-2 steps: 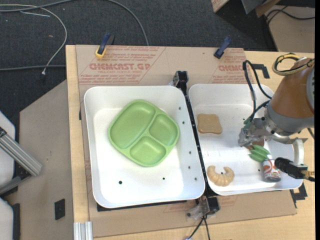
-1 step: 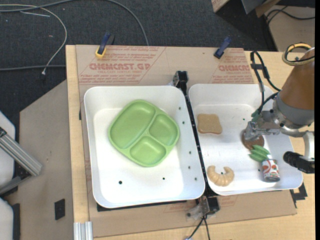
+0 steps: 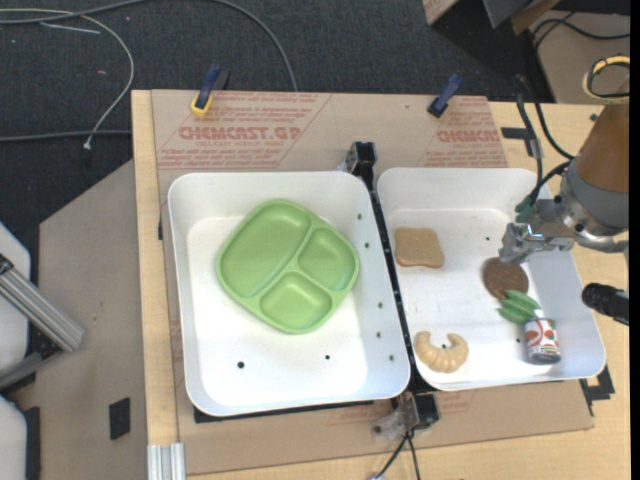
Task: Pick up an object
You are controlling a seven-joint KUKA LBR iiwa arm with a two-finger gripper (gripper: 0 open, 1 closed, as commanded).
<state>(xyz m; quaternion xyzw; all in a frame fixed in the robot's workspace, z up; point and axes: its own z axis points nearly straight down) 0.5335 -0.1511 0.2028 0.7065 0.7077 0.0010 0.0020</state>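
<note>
Approach step: I have the gripper point(image 3: 515, 243) just above the brown patty point(image 3: 506, 277), right bin point(image 3: 455, 193). Can't tell jaw state. Next: descend, close.

Grey arm point(image 3: 596, 206) with orange band above the wrist, metallic silver jaws, black cable alongside point(image 3: 545, 158)

A single fixed camera looked down on the bench point(image 3: 300, 118) from above at a slant, set far enough back to take in both white bins whole, side by side. The left bin point(image 3: 200, 218) sat near the middle of the picture and the right bin point(image 3: 450, 193) toward the right edge. Dark floor point(image 3: 100, 68) with loose cables filled the top of the view, beyond the far side of the bench. The arm point(image 3: 605, 168) came into the picture from the right.
</note>
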